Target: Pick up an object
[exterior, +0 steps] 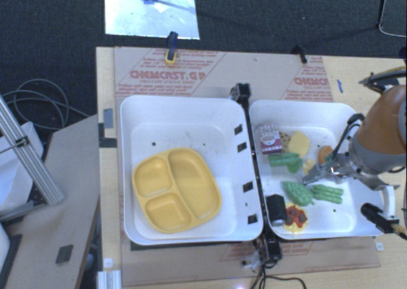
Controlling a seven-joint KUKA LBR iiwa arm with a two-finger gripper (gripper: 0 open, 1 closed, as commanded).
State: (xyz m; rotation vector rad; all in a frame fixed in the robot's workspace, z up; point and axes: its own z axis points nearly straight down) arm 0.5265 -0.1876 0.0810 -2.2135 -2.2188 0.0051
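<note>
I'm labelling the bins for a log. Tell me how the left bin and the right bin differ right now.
The left bin holds one large thing, a yellow divided plate; the right bin holds many small toy items, among them green pieces and a purple box. The gripper reaches into the right bin, while the left bin has no arm over it. The left bin looks somewhat wider. Both are shallow, white and side by side.

Printed lettering on the protective sheet point(216, 68)

Reads "CHEMCAST. G P" in red at upper left, upside down, and part of the same word at upper right above the right bin point(343, 224); small purple-and-white packet point(269, 139) bears print too blurred to read.
</note>
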